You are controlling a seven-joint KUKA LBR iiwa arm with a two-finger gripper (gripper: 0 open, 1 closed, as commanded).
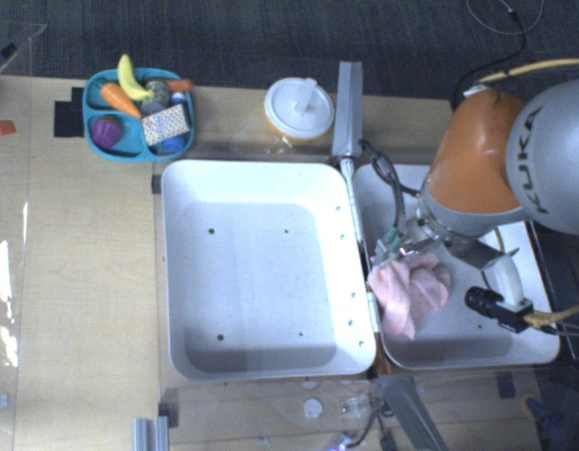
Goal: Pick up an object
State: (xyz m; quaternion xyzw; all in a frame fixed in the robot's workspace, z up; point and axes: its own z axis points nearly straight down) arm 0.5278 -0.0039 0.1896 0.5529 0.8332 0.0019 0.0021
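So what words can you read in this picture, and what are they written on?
"KUKA": on the grey robot arm, running down its side.
The white lid, the blue tray of toys and the red tag on the bench show no writing that can be read.

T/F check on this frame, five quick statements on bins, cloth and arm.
1. A pink cloth lies in the right bin. True.
2. The cloth lies against that bin's far right wall. False: it lies at its left side, near the divider.
3. The arm is above the right bin. True.
4. The blue tray sits inside the left bin. False: it sits on the bench, beyond the bin's far left corner.
5. A white-lidded cup stands in the right bin. False: it stands outside both bins.
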